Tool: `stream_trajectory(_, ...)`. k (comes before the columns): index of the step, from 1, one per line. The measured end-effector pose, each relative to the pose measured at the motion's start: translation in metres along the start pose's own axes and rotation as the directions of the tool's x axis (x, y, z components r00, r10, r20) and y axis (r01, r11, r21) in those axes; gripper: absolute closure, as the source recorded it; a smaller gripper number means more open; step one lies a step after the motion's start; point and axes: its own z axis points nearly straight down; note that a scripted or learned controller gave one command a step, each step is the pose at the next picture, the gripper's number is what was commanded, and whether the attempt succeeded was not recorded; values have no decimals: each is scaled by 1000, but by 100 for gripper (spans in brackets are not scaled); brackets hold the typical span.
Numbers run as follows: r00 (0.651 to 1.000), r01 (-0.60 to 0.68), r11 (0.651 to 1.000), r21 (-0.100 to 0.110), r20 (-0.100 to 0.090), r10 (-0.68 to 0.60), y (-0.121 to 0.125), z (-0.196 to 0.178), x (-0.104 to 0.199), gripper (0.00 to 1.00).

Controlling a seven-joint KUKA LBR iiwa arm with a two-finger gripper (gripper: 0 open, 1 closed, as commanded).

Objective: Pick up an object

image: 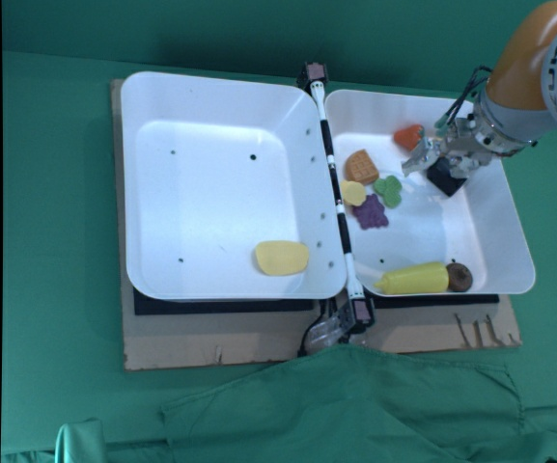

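We see the end effector [421, 158] at upper right, just beside the red object [408, 136], likely lining up a grasp; whether it is wide or narrow we cannot tell.

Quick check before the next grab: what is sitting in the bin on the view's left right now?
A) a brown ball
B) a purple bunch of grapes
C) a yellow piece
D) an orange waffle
C: the yellow piece lies near the front right corner of the left bin, while the grapes, brown ball and orange waffle all sit in the right bin.
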Motion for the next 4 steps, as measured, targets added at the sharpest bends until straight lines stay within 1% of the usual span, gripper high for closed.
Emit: stream_trajectory(4, 1000, 0, 1000, 1, -2, 0, 0, 0, 1, 0)
